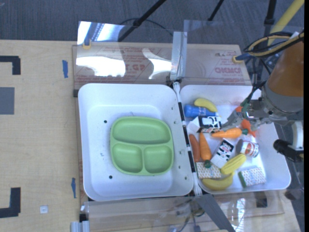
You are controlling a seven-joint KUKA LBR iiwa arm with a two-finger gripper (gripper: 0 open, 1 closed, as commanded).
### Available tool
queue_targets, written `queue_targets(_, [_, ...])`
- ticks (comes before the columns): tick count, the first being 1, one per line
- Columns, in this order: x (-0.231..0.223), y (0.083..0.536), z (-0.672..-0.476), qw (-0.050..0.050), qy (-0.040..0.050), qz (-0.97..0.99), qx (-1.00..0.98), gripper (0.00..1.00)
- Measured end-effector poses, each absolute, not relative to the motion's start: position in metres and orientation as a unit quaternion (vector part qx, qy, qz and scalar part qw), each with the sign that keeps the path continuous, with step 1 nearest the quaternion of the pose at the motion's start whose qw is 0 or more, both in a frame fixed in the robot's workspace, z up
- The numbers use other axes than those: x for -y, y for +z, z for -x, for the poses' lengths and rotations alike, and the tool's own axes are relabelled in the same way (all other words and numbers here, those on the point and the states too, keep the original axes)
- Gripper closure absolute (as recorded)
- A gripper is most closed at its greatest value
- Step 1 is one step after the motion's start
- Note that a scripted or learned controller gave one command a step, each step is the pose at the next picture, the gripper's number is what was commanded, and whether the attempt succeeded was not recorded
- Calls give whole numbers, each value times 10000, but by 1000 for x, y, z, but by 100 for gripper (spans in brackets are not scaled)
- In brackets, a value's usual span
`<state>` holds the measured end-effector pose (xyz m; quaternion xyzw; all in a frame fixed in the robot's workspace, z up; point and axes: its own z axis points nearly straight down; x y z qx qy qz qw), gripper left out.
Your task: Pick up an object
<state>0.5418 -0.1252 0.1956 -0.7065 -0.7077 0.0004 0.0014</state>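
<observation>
Nearest the front edge of my right white bin (282, 178) lies a curved yellow plastic banana (217, 182), with a green-and-white patterned packet (253, 176) beside it toward the front right corner. Just behind them a short yellow corn-shaped toy (233, 164) leans against a black-and-white printed carton (223, 152), and a small red-and-white can (248, 149) sits to its right. Along the bin's left wall stand two orange plastic carrots (202, 147), side by side and pointing toward the back. In the left white bin (91, 129) rests a pale green plastic plate with three compartments (142, 145), near that bin's middle. Farther back in my right bin, an orange carrot-shaped toy (227, 133) lies crosswise at the centre, touching a small black-and-white box (209, 123). My gripper (247, 114) hangs over the right bin just beyond that carrot; I cannot tell how it is set. Toward the back left corner sit a blue plastic bottle (196, 111) and another yellow banana (205, 103).
</observation>
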Motion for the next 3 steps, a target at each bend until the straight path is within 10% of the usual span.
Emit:
queue_targets(1, [222, 170, -591, -17, -2, 6823, 7310, 0])
queue_targets(2, [221, 142, -601, -125, -68, 6894, 7242, 0])
queue_targets(3, [216, 215, -580, -16, -2, 7165, 6976, 0])
